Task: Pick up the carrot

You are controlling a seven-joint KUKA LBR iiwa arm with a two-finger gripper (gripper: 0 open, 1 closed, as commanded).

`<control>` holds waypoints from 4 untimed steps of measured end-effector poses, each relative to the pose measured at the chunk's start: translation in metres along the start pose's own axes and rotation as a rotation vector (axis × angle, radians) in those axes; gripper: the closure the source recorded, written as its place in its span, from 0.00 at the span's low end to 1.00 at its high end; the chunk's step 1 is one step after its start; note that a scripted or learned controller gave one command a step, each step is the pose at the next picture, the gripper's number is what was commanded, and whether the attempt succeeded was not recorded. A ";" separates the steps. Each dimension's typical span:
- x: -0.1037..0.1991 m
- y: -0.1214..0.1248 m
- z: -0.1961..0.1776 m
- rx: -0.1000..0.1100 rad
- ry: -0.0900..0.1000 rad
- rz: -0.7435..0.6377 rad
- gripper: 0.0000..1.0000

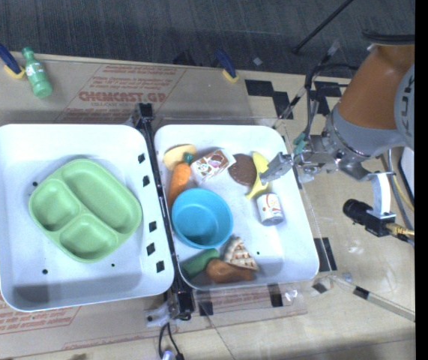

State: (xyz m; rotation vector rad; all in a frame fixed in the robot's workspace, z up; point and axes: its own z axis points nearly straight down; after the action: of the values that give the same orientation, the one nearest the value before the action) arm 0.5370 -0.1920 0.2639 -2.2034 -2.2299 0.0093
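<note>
The carrot (179, 181) lies in the right bin (297, 231), near its left wall, touching the upper left rim of the blue bowl (202, 217). The gripper (276, 166) hangs over the bin's upper right part, beside the banana (259, 172) and above the small can (270, 208); whether it is spread or pressed together I cannot tell. A green divided plate (86, 208) sits in the left bin (4, 201)

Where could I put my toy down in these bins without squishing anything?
Best room is in the left bin: bare white floor all around the green divided plate, widest along its lower edge. The right bin is crowded: carrot, blue bowl, can and other toy foods. Its small bare patch lies beside the can, lower right.
</note>
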 end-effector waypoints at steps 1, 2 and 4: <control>0.086 0.039 0.077 0.007 0.001 -0.034 0.00; 0.100 0.059 0.142 0.008 0.002 0.267 0.00; 0.147 0.044 0.068 -0.007 0.000 0.396 0.00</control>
State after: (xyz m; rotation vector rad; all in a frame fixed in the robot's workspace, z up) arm 0.5783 -0.0441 0.1961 -2.6039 -1.7557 0.0035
